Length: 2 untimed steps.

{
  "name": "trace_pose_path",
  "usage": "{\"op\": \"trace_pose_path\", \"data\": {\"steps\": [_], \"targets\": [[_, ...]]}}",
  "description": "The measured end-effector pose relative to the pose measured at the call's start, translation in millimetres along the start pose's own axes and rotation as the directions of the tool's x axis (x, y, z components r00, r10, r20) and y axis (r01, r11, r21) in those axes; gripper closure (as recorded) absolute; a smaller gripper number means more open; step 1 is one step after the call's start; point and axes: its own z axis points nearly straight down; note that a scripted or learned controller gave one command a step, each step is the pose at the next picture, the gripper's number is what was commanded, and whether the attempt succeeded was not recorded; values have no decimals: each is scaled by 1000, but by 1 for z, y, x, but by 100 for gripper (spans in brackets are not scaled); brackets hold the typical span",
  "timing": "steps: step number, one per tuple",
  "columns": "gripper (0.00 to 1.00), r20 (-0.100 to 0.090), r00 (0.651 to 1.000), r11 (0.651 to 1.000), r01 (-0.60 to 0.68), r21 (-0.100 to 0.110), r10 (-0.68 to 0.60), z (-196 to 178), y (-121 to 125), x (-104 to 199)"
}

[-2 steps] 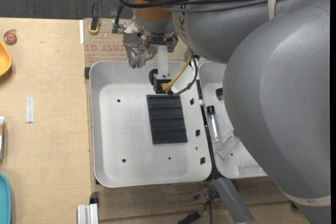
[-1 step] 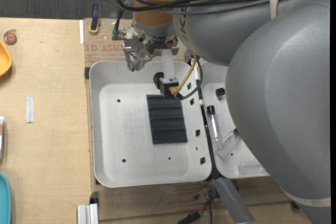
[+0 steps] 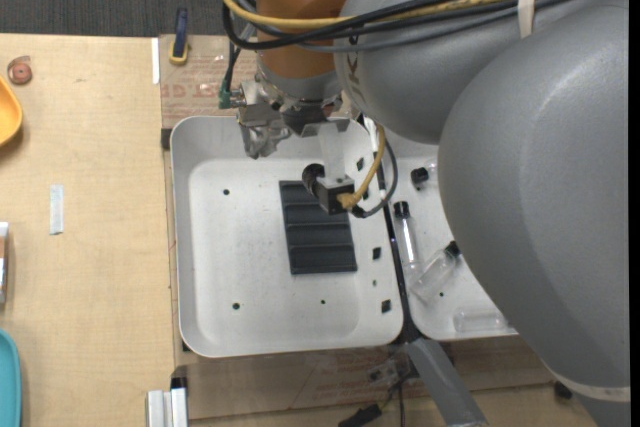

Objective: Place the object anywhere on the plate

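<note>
The dark ribbed slab (image 3: 320, 233) lies flat near the middle of the left bin (image 3: 220, 255), its long side running far to near. I take it for the plate, though I cannot confirm this. I cannot say with certainty which item is the object to be placed. Clear plastic pieces (image 3: 440, 277) and a clear tube (image 3: 406, 237) lie in the right bin (image 3: 428, 313), partly under the arm (image 3: 520, 165).

The hand (image 3: 257, 140) sits over the far side of the left bin, to the far left of the slab and apart from it. I cannot tell whether the hand is released or clenched, and no item is visible in it.

Procedure for the step in hand, as I judge it:
1. Confirm a load in the hand before any transfer.
2. Bring the hand right and nearer until it is centred above the slab.
3. Descend vertically and release low, because a small item may tilt or roll on the ribs.
4. Withdraw straight up, clear of the bin wall
</note>
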Motion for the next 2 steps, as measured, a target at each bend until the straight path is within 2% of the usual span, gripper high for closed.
{"op": "trace_pose_path", "data": {"steps": [1, 2], "targets": [[100, 0, 999, 999, 41, 0, -41, 41, -4, -15], [100, 0, 986, 986, 169, -1, -169, 12, -45, 4]]}}
